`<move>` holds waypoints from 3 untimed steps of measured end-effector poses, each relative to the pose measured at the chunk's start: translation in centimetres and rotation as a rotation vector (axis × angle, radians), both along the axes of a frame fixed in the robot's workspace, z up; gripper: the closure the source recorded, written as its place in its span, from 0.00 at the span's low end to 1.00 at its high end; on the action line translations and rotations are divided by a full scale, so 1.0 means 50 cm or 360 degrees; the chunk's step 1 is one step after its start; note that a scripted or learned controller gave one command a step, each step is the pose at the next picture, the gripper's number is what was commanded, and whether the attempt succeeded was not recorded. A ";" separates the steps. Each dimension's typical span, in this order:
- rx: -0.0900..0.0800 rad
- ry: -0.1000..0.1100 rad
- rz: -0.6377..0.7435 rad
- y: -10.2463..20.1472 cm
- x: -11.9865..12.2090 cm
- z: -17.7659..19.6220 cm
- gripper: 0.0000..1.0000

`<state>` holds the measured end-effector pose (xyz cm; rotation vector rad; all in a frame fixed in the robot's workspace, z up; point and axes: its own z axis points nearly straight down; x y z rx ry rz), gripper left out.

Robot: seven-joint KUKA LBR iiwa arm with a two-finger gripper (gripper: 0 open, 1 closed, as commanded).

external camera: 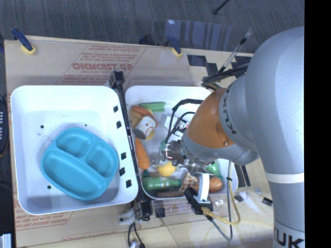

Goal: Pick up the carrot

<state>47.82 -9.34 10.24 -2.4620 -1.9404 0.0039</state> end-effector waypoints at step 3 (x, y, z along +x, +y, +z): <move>0.0020 0.0027 0.0034 0.005 0.001 0.054 1.00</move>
